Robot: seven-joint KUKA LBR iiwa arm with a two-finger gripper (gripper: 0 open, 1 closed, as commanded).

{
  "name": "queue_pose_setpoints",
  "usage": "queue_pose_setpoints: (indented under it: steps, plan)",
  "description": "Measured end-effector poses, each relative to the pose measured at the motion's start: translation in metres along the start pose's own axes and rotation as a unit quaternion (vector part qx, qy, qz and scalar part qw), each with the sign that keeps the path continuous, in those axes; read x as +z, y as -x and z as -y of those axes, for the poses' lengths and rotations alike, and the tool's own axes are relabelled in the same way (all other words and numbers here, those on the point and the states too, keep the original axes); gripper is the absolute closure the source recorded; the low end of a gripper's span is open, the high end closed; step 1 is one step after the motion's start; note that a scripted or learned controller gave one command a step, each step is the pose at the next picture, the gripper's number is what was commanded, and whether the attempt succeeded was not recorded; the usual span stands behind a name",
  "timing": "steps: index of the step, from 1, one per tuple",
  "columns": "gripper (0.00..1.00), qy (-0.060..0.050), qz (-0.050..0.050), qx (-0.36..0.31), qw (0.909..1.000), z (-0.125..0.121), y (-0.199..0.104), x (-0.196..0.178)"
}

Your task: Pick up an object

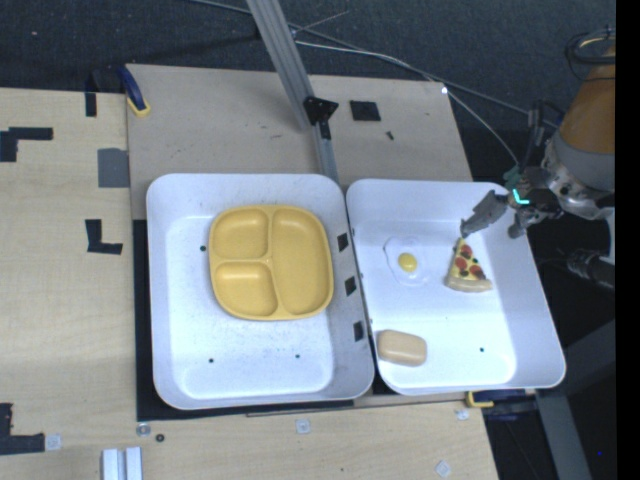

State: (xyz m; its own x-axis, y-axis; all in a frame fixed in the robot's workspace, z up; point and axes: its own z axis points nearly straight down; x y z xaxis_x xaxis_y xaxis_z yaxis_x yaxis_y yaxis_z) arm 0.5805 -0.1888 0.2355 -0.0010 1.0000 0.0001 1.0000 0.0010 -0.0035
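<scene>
sitting in the left bin (180, 368) was a yellow divided plate (270, 261), three compartments, flat on the floor. right bin (520, 353) held a fried egg toy (406, 262) near its middle, a pizza slice (467, 266) just beside it to the right, and a tan bread roll (402, 348) near the front left corner. gripper (497, 213) hung over the right bin's back right part, above the pizza slice, nothing visibly held; couldn't tell how it was set.

No readable text, label, brand, number or sign appears anywhere: the black tape marks on the pale wooden bench (60, 298) form no letters.
</scene>
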Motion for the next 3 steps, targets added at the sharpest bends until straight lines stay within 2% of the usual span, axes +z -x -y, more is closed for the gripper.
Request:
queue_pose_setpoints:
  steps: [1, 3]
  plan:
    - [0.00, 0.001, 0.000, 0.000, 1.0000, -0.001, 0.000, -0.001]
    - [0.00, -0.001, 0.000, 0.001, 1.0000, 0.015, 0.014, 0.101]
